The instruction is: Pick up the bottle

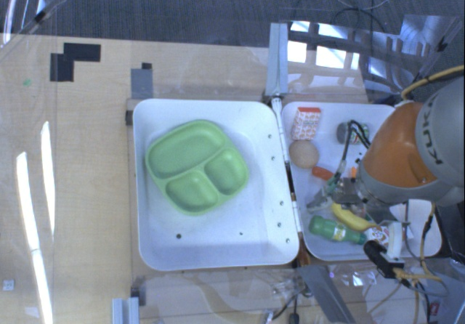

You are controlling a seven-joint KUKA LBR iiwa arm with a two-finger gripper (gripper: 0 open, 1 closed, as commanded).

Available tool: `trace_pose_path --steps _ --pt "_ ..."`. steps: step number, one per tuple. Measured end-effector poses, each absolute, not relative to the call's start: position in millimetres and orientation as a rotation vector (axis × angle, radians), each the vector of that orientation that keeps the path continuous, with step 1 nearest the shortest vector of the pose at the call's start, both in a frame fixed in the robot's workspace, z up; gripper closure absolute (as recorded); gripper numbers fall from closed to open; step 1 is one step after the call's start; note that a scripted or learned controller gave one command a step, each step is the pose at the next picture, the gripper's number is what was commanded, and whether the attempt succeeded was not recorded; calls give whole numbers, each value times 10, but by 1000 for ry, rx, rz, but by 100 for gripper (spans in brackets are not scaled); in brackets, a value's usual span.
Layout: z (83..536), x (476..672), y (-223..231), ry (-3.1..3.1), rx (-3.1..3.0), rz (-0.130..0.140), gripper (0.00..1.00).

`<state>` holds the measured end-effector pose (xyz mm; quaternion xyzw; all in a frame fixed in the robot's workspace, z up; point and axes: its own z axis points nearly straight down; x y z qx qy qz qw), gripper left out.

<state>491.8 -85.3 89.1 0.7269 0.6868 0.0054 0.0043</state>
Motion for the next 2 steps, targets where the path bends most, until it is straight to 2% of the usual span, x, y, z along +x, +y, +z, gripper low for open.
trace_pose_path --steps 1,2 --pt "2202 5234 -947 2166 2269 5 0" --pt "2001 4883 879 2223 2217 5 0"
